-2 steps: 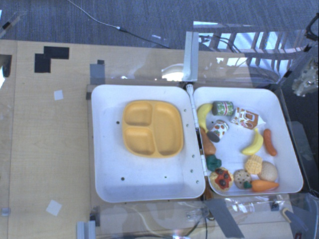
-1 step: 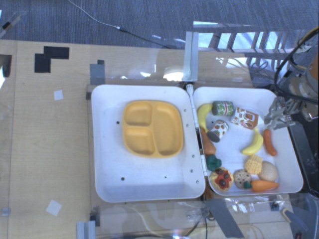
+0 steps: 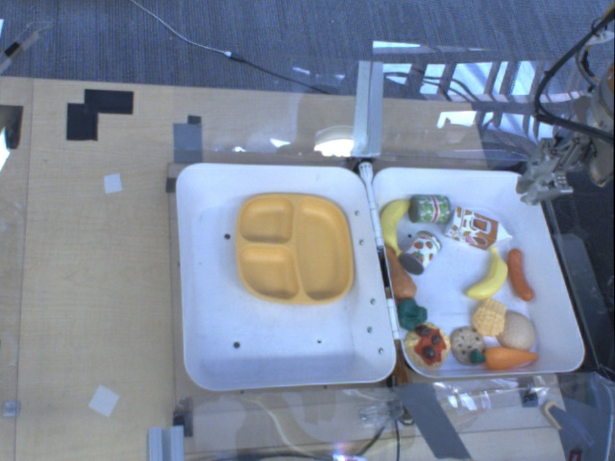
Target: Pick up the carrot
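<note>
One carrot (image 3: 509, 357) lies at the right bin's (image 3: 567, 286) near edge; gripper (image 3: 540, 181) hovers above the far corner, finger state indiscernible.

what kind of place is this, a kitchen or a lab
Likely a robot lab bench: two white bins fixed to a wooden bench, toy food such as a carrot, and a gripper at the right.

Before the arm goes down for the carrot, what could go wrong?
1. The carrot lies in the right bin's near corner, close to the wall, so a finger may hit the rim.
2. A cookie and a pale round item crowd it and may be caught instead.
3. The tool is at the far edge, so the reach is long.
</note>
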You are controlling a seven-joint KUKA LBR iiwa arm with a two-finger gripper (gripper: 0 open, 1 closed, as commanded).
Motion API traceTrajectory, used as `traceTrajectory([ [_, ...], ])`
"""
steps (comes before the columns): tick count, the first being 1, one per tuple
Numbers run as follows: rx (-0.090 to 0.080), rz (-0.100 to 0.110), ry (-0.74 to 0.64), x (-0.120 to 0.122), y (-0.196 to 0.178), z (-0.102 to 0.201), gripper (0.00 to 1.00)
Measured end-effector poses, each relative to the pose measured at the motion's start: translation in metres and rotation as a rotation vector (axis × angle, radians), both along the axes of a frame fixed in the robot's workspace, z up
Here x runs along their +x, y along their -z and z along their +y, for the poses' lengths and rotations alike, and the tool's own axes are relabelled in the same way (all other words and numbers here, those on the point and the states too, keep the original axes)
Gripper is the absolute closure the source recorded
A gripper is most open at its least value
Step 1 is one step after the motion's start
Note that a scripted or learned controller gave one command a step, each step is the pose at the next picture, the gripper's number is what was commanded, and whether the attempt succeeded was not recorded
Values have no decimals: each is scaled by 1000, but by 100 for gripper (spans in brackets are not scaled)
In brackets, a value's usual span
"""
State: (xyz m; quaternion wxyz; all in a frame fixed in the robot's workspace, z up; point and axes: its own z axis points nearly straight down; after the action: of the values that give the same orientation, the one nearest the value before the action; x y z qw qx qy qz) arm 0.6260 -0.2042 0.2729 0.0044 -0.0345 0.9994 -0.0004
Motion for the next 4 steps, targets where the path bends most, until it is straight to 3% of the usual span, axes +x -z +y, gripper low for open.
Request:
traceTrajectory([
  [1,5,17,100,-20,164,1,0],
  [2,1,-3,241,-56,183,40,0],
  [3,1,-9,235,-53,173,42,100],
  [4,-1,3,-70,-70,173,-2,100],
])
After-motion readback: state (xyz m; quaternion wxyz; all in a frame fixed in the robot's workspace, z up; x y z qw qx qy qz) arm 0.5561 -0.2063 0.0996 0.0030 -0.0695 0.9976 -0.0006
